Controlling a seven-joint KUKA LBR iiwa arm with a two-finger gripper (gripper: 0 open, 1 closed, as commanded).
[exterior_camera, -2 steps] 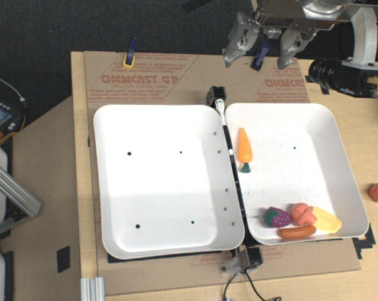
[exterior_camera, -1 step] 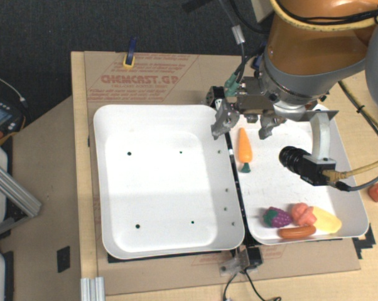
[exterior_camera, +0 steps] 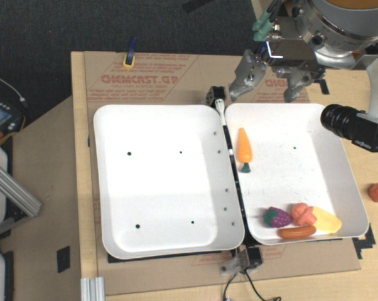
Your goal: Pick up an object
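1. While the jaws hang wide apart with nothing between them, above the far edge of the right bin [exterior_camera: 289, 168], the likeliest target, a toy carrot [exterior_camera: 243, 144], lies alone in that bin close against its left wall. Its green end points toward the near edge.
2. Likely risk: the carrot lies so near that wall, and the dark seam where the two bins meet, that one side of the jaws could land on the rim. The close would then shove the carrot aside or catch nothing.
3. Second risk: the carrot is smooth and tapered (it looks like hard plastic), so a pinch near its thin end could squirt it out.
4. Other choices crowd the right bin's near right corner: purple grapes [exterior_camera: 277, 217], a pink-orange piece [exterior_camera: 303, 212], a yellow piece [exterior_camera: 328, 221] and a red sausage-like piece [exterior_camera: 297, 232], touching or nearly so. A grasp there could trap two at once or nudge one over the low wall.
5. Surface: the right bin and the left bin [exterior_camera: 157, 187], both shallow and white, sit side by side on printed brown cardboard [exterior_camera: 176, 71] laid over the tabletop [exterior_camera: 57, 180]. A small orange thing [exterior_camera: 377, 192] lies outside the right bin, by its right edge.
6. Room: dark carpet [exterior_camera: 82, 11] lies beyond the far edge. A blue and yellow clip [exterior_camera: 130, 55] sits on the cardboard's far edge, and a metal rail [exterior_camera: 10, 190] slants at the left.
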